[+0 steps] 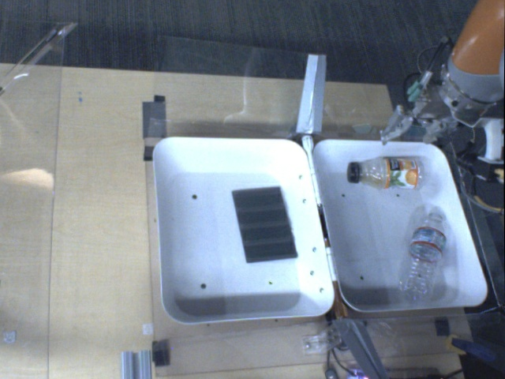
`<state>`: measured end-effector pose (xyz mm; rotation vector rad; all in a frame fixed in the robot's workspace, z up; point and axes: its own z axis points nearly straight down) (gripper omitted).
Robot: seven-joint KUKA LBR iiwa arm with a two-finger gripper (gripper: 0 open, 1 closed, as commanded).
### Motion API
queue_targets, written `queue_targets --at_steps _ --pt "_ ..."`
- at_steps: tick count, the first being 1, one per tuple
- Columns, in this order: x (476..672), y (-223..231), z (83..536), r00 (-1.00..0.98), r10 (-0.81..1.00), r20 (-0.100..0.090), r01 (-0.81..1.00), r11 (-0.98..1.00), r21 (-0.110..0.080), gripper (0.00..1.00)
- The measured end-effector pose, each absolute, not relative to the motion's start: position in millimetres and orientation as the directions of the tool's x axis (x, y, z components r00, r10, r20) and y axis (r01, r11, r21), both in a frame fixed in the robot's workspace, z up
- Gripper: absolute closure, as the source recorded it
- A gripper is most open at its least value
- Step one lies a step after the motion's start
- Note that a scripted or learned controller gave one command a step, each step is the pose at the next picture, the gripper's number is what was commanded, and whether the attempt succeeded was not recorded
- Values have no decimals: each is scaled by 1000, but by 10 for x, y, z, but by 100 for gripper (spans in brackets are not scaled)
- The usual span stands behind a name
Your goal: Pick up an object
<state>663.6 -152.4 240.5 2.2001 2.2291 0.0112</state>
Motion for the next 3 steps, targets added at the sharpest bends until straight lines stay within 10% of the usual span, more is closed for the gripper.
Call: queue_targets --at_steps 1,3 --pt "6714 -1480 1083 -142 990 -3 990 142 12 0" --pt "6627 -1179 1125 -28 1000 -1 1000 28 8 0"
